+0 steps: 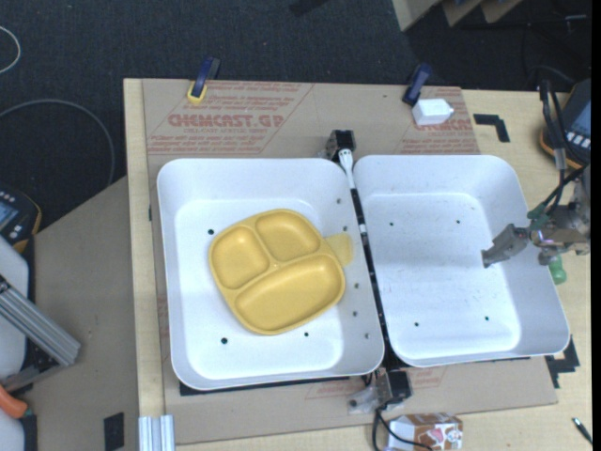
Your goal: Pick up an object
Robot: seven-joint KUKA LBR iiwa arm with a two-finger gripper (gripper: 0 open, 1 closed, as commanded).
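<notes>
A yellow divided plate (276, 271) with three compartments lies flat in the left white bin (178, 195), slightly right of the bin's middle, with a small tab reaching toward the divider between the bins. My gripper (500, 248) hangs at the right side of the right white bin (441, 181), low over the bin's floor near its right wall. It is far from the plate, roughly a bin's width to the right. Nothing shows in the gripper.
The two bins sit side by side on a cardboard-covered bench (282, 111). A white block (432, 112) and blue clamps (202, 78) sit at the back edge. Cables and a small device (427, 432) lie at the front.
</notes>
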